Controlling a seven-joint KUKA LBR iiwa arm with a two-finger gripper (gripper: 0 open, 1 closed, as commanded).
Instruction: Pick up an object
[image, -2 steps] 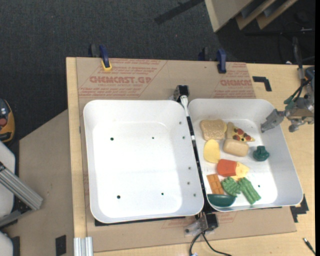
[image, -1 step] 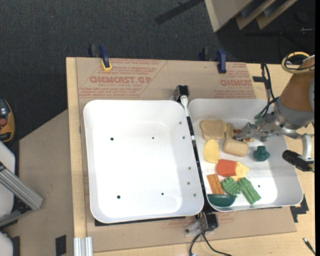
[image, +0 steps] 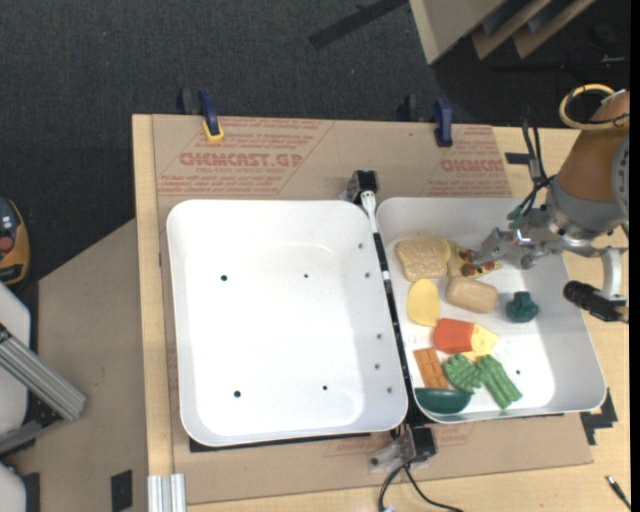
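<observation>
My gripper (image: 508, 250) hangs over the back of the right bin (image: 575, 370), with its fingers spread and nothing between them. Its left fingertip is close to a small red and brown piece (image: 468, 265). Just below lie a beige potato-like lump (image: 471, 294) and a teal piece (image: 521, 307). A tan bread slice (image: 422, 257) and a yellow pear shape (image: 423, 301) lie by the bin's left wall. Nearer the front are a red block (image: 453, 335), an orange cracker (image: 430, 368), two green pickles (image: 480, 377) and a dark teal bowl (image: 443, 401).
The left bin (image: 280, 320) sits beside the right one, with a black divider rail (image: 385, 290) between them. The grey arm with its orange band (image: 590, 165) comes in from the right above the bin's far right corner. A black part (image: 592, 297) juts over the right rim.
</observation>
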